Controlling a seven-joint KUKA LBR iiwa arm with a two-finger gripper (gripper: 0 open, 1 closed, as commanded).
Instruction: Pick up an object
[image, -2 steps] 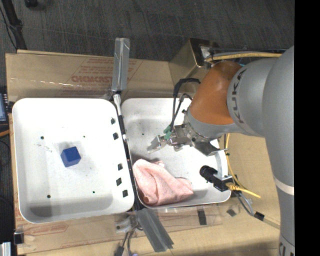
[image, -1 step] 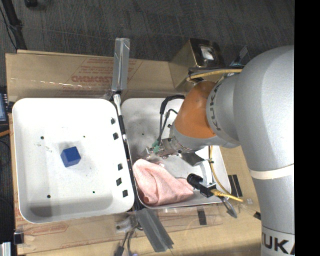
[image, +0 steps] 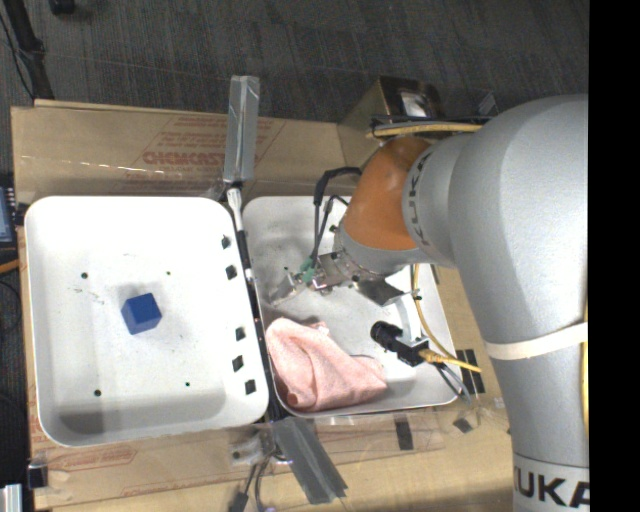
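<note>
With the end effector (image: 300, 278) low at the right bin's (image: 440, 398) upper left, grip state impossible to tell, it may close on bare floor, missing the pink cloth (image: 318, 365) at lower centre.

The bulky grey arm (image: 510, 250) wears an orange band (image: 385, 200), black cables, and white "KUKA" lettering.

Bright overhead light, glare on white bins (image: 60, 300), perhaps slightly soft focus.

Cube (image: 141, 312) left bin (image: 60, 230), cloth (image: 320, 365) right.
</note>
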